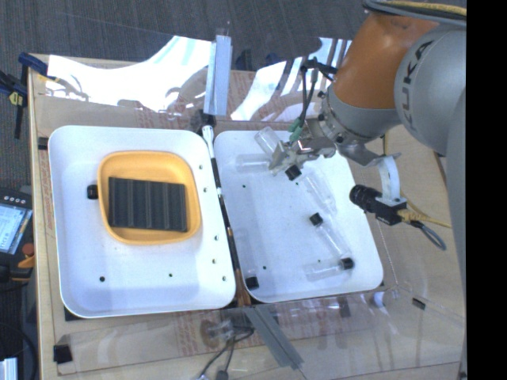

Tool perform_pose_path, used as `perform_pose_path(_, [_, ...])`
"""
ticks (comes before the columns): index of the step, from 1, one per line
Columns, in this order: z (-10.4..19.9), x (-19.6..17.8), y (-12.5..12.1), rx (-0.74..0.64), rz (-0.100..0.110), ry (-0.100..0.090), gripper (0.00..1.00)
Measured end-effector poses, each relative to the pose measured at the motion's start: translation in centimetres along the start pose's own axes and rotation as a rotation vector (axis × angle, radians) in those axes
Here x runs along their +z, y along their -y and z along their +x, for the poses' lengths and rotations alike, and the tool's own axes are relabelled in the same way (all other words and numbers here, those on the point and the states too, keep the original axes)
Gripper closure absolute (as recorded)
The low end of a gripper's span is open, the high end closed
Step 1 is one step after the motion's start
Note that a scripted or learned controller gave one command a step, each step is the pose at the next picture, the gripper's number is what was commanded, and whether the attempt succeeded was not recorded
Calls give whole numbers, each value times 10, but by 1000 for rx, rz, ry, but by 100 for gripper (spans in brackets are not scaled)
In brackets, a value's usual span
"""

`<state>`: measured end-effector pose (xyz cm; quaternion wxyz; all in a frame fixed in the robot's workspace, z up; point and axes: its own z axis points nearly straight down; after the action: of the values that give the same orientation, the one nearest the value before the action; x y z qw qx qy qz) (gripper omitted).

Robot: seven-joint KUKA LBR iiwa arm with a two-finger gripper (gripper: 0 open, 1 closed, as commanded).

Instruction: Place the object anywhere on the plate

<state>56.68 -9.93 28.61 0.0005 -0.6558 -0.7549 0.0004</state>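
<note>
Dark ribbed block [149, 204] is lying flat on the yellow plate [144, 165], which is sitting in the left white bin [71, 252]. Its long axis is running left to right across your view, tilting slightly, with its grooves crossing it the short way. You are looking down on a wooden bench [119, 339] standing on dark carpet [119, 6]. The grey and orange arm [396, 62] is reaching in from the right, and its gripper [285, 163] is hanging over the far end of the right bin [269, 244], well apart from the block. You cannot tell how wide the gripper is standing or whether it is gripping anything.
</note>
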Motion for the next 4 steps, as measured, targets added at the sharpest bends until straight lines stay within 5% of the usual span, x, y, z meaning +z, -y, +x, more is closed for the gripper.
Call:
perform_pose_path(1, [-6, 51, -6, -323, 3, -1, 100])
perform_pose_path(2, [16, 48, -36, -516, -2, 2, 100])
perform_pose_path(3, [15, 48, -36, -515, -2, 2, 0])
perform_pose_path(4, [38, 66, -51, -925, 1, 0, 0])
